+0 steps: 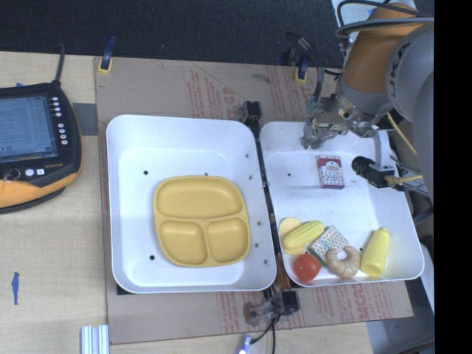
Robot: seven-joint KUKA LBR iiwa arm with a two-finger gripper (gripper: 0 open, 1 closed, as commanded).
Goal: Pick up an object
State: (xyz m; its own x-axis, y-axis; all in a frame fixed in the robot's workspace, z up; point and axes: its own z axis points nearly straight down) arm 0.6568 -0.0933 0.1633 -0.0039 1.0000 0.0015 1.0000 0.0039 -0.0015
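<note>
In the left bin (125, 198) lies a yellow tray (200, 220); gripper (318, 137) grip unclear.

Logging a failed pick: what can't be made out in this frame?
- Gripper, camera view: small and dark, so whether it is open or shut cannot be told.
- Red box: print too small to read.
- Arm: cut off at the right.
- Checkered item: partly hidden under the corn and donut.

One fixed cam above bench, slanted down, both bins (118, 198) visible, arm (383, 57) at right.
</note>
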